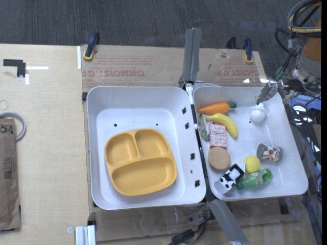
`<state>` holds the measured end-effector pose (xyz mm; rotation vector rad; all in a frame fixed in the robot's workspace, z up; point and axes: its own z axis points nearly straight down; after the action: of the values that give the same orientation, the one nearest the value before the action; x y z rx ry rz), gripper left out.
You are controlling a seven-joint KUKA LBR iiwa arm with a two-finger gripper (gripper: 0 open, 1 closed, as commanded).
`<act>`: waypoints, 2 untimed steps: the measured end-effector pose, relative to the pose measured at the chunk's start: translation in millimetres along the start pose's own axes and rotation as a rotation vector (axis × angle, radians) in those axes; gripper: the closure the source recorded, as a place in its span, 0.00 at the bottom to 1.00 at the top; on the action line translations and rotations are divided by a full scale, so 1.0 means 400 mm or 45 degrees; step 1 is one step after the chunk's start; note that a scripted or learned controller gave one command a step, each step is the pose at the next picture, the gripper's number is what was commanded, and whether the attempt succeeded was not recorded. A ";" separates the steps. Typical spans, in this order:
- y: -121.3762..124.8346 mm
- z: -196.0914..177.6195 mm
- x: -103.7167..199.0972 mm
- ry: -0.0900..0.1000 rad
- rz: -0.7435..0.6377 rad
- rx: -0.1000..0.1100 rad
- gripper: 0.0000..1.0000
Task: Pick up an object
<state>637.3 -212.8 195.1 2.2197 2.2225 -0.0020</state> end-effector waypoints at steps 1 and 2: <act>0.000 0.000 0.000 0.000 0.000 0.000 0.00; -0.048 0.097 0.140 0.000 -0.231 0.000 0.00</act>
<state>618.1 -157.0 156.4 2.0098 2.4144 -0.0019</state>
